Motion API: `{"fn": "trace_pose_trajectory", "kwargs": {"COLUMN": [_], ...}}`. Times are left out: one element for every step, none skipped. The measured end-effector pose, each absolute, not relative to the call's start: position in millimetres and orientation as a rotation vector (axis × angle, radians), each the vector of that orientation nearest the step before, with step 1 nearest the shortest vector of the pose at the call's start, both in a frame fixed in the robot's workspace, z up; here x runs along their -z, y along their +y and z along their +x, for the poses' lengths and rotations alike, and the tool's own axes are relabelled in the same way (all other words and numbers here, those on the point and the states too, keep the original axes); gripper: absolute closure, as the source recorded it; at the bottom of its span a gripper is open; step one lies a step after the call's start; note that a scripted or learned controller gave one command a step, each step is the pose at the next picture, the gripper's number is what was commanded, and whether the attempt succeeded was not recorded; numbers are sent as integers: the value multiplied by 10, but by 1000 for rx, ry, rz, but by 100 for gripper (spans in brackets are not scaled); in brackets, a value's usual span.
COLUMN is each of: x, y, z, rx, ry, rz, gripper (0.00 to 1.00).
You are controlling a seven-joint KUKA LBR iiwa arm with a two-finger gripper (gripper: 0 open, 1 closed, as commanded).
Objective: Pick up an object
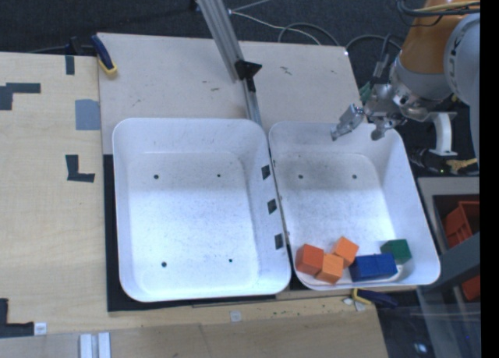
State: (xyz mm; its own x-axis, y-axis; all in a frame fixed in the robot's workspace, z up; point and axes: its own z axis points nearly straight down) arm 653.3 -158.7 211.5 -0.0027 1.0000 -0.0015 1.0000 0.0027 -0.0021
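gripper (360, 125) on my feed sits at the upper right, fingers spread apart with nothing between them, above the right bin's (413, 185) far rim, well apart from the blocks (351, 259) at lower right.

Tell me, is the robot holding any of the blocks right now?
No. The gripper holds nothing; it hangs open over the right bin's far edge. The orange blocks, blue block and green block lie at the near end.

Robot lab: arm (437, 33), bins (195, 134).
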Motion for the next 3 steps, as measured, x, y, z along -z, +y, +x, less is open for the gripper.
{"fn": "trace_pose_trajectory", "kwargs": {"x": [-1236, -1288, -1287], "y": [-1841, -1824, -1823], "z": [5950, 5992, 5993], "rx": [-13, -1, -1], "ry": [-2212, -2222, -2222], "rz": [-2217, -2219, -2219], "gripper": [0, 0, 0]}}
